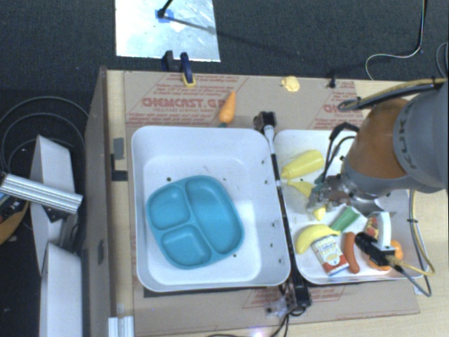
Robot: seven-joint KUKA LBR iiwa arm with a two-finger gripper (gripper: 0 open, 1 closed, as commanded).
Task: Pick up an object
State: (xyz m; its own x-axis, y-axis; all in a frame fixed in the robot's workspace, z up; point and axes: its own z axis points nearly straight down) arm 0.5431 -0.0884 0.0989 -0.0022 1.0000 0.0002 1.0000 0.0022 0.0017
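I count two white bins: the left bin (144, 188) holds one blue divided plate (194, 220); the right bin (295, 142) holds several toy foods, among them a smooth yellow banana (314, 236). Whether my gripper (321, 195) is wide or narrow, I cannot tell.

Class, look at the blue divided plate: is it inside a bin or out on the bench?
Inside. The blue plate lies flat on the floor of the left bin, with the bin's white walls around it.
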